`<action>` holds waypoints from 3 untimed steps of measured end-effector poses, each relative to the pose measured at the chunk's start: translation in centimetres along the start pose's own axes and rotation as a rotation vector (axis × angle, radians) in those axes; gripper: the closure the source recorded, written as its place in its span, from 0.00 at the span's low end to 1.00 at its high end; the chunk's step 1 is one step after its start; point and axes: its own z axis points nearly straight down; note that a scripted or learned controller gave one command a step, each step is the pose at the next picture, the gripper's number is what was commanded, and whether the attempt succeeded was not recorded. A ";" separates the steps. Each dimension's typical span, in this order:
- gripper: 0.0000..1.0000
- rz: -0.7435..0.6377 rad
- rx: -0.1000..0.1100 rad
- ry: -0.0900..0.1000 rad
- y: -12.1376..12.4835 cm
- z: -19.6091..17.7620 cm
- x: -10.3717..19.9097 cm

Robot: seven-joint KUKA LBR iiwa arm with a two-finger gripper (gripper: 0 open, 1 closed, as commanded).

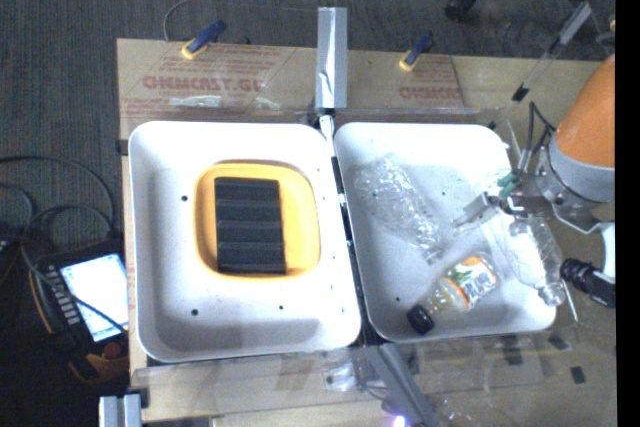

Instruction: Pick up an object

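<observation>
- Camera view: arm (590, 130) enters from the right, over the right bin (440, 137); claw (500, 200) hard to read, cannot tell whether wide or narrow. Nothing seen held.
- Bottle (455, 290) lies tilted at the bin's near edge, black cap toward the left. Likely the best pick: grip across its body, not along it.
- Clear crumpled plastic (400, 200) lies just beyond it, may snag.
- Left bin (160, 245) holds a yellow tray (257, 220) with dark insert, well apart.
</observation>
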 end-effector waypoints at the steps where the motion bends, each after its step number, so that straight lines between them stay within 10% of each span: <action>1: 0.00 0.033 -0.019 0.001 -1.1 11.4 -4.2; 2: 0.00 -0.014 -0.025 -0.006 2.3 12.3 0.8; 3: 0.00 0.104 -0.016 -0.004 7.6 12.6 -1.9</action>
